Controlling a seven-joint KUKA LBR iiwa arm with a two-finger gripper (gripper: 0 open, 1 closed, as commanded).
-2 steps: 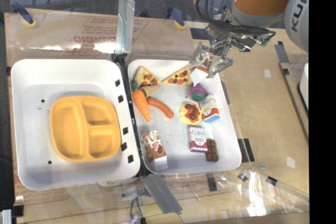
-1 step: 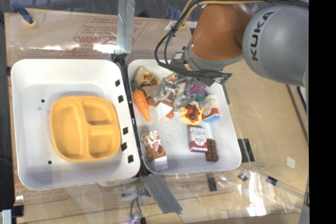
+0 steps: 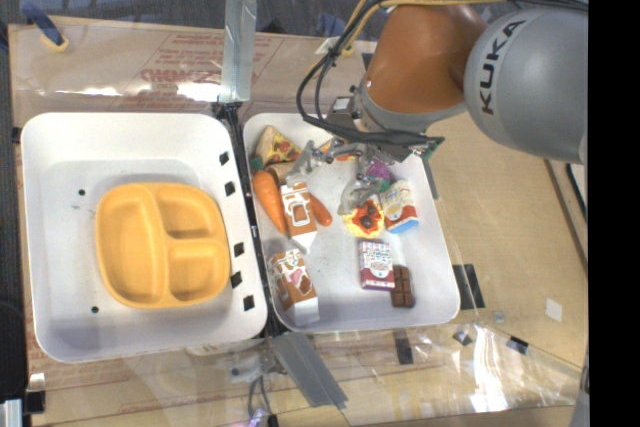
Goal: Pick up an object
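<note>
The right bin (image 3: 440, 260) holds several toy foods. An orange carrot (image 3: 267, 197) lies along its left wall, beside a small brown-and-white carton (image 3: 297, 209) and a red sausage (image 3: 320, 211). At the far left corner is a pizza slice (image 3: 275, 147). A purple grape bunch (image 3: 378, 172), a yellow-and-red toy (image 3: 365, 215) and a small blue-and-white pack (image 3: 401, 205) cluster mid-bin. Toward the near edge sit a pink pack (image 3: 376, 264), a chocolate bar (image 3: 402, 286) and a second carton (image 3: 293, 279). My gripper (image 3: 345, 159) hangs low over the far half of this bin, between the pizza slice and the grapes, under the orange wrist band (image 3: 420, 55).
The left bin (image 3: 60, 155) holds a yellow divided plate (image 3: 160, 242). A black divider with clips (image 3: 240, 205) separates the two bins. Cables (image 3: 330, 80) loop off the wrist above the right bin's far edge. The arm's bulk covers the right bin's far right corner.
</note>
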